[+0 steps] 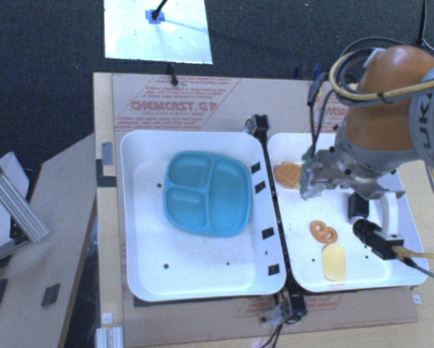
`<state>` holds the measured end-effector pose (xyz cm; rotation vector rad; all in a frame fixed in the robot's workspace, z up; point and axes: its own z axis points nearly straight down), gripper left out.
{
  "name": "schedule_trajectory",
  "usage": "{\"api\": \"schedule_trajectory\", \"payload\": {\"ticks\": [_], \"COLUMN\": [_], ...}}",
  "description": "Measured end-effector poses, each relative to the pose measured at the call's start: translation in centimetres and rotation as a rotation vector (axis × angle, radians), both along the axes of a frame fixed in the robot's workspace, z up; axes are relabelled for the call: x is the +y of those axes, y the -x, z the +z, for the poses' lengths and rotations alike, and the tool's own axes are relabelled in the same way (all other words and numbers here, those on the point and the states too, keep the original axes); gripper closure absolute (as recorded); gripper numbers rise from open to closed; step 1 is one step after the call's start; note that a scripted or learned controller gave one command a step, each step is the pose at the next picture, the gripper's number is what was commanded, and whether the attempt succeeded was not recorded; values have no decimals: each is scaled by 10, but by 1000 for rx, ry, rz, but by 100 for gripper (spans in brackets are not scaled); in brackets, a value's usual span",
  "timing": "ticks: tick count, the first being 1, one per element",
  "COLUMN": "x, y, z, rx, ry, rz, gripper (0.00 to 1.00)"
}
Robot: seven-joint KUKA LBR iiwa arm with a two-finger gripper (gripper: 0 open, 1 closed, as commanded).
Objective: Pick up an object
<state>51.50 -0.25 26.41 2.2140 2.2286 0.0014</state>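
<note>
Arm reaches in from the right, pincer [313, 182] low in the right bin [298, 270], just beside an orange waffle-like piece [287, 173]; possibly touching it, can't tell if it's open or closed. Orange pretzel [323, 231] and pale yellow piece [334, 262] lie nearer. Blue divided plate [207, 193] sits in the left bin [144, 267].

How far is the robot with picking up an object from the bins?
Done: the arm has reached into the right bin, with the gripper low beside the orange waffle piece. In hand: nothing visibly held. Left: grasping and lifting. The pretzel and yellow piece lie untouched.
</note>
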Motion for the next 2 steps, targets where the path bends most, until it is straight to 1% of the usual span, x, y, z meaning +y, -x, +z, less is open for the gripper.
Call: {"api": "schedule_trajectory", "payload": {"ticks": [1,2], "x": [52,98], "y": [-3,0], "z": [-4,-10], "rx": [-1,0], "ry": [-1,0], "rz": [3,0], "gripper": [100,100]}}
